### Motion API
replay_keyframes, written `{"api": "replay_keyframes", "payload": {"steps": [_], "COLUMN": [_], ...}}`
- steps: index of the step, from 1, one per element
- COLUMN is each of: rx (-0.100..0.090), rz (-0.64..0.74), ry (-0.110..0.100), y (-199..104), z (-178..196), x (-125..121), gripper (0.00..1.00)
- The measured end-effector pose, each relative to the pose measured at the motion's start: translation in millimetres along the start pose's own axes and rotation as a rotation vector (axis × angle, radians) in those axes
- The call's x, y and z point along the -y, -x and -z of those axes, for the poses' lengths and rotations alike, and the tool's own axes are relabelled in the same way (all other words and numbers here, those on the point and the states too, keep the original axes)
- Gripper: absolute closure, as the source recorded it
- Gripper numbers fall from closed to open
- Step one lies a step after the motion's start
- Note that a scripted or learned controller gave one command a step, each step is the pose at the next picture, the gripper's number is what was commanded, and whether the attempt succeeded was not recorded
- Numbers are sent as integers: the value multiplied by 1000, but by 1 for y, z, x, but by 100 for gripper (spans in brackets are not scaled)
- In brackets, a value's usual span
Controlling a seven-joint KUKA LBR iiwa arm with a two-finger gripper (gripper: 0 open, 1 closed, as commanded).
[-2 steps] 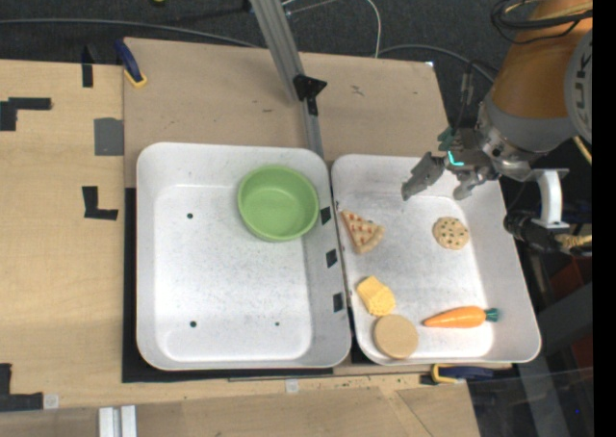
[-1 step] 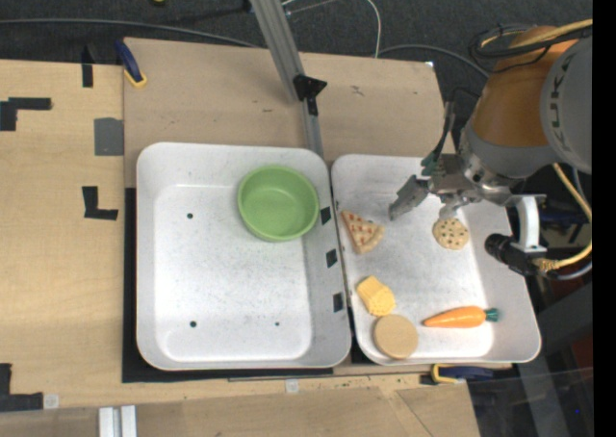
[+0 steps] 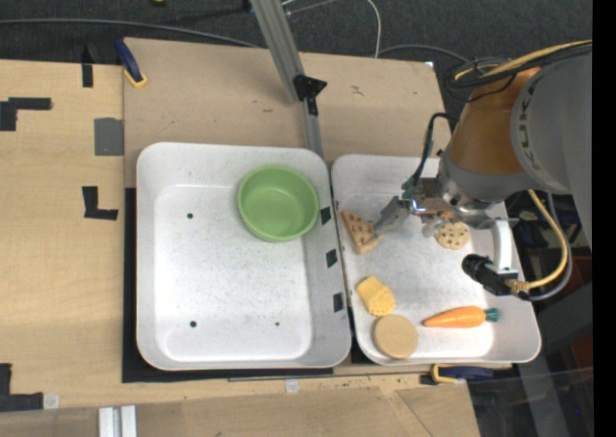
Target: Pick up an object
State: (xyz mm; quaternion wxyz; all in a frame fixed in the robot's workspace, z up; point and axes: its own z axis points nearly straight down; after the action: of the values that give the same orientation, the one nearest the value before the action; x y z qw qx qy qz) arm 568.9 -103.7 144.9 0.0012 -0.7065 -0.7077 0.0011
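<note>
The right bin (image 3: 423,175) holds several toy foods. A triangular slice with a waffle pattern (image 3: 358,230) lies at its left side, a spotted cookie (image 3: 450,233) near the middle right, a yellow ridged piece (image 3: 376,295) and a round tan disc (image 3: 396,336) toward the front, and an orange carrot (image 3: 459,318) at the front right. My gripper (image 3: 385,223) is low over the right bin, its tip just right of the slice and close to it. Nothing shows in its grasp.
A green bowl (image 3: 277,202) sits in the left bin (image 3: 173,262) near its back right. The divider between the bins runs just left of the slice. A grey pole (image 3: 274,21) slants in from the top. Cables hang at the arm's right side.
</note>
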Motion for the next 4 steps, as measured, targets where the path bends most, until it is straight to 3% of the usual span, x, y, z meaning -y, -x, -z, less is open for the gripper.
{"api": "replay_keyframes", "payload": {"steps": [1,2,4], "rx": [-1,0,1], "rz": [-2,1,0], "ry": [8,10,8], "y": [0,-1,-6], "z": [-47,-35,71], "x": [-3,-3,-14], "gripper": [0,100,100]}}
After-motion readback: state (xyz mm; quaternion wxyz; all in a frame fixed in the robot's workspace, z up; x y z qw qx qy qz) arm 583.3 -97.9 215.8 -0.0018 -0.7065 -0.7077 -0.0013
